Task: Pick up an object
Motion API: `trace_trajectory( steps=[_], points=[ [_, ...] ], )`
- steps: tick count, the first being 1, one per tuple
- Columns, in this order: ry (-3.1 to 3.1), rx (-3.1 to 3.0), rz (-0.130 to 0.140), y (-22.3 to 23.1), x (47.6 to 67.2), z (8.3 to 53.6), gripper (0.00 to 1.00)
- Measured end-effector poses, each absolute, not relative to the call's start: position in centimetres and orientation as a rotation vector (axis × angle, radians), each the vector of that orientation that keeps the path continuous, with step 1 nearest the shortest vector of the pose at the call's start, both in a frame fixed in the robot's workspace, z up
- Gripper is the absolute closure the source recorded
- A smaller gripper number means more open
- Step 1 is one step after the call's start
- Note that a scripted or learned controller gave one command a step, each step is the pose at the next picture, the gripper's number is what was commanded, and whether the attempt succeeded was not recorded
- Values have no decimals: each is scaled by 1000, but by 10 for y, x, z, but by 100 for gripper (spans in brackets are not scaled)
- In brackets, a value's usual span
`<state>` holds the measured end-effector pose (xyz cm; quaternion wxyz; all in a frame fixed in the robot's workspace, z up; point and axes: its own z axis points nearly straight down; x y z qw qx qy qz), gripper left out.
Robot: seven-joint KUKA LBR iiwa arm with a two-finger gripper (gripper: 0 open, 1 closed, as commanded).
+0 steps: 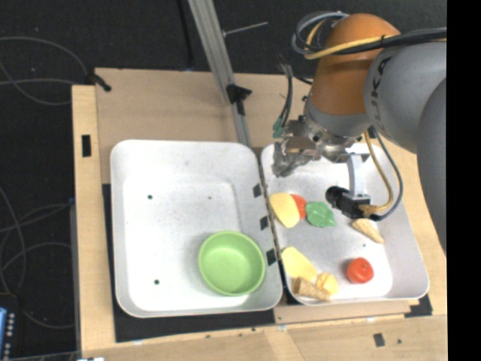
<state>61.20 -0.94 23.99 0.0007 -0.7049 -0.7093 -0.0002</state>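
overhead, the fingers hang above the right bin; whether spread or pressed together, i cannot tell

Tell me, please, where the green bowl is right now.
The green bowl sits in the left bin, in its near right corner, close to the divide from the right bin.

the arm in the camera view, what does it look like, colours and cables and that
The grey KUKA arm has thick rounded links and a glossy orange band above the wrist. Yellow and dark cables loop around it. Below sits a small metallic grey two-finger gripper.
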Motion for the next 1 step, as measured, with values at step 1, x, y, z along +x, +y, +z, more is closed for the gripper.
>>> trace_trajectory(
  steps=[1],
  points=[
    [-2230,-2210,-2,53,599,239,100]
  ],
)
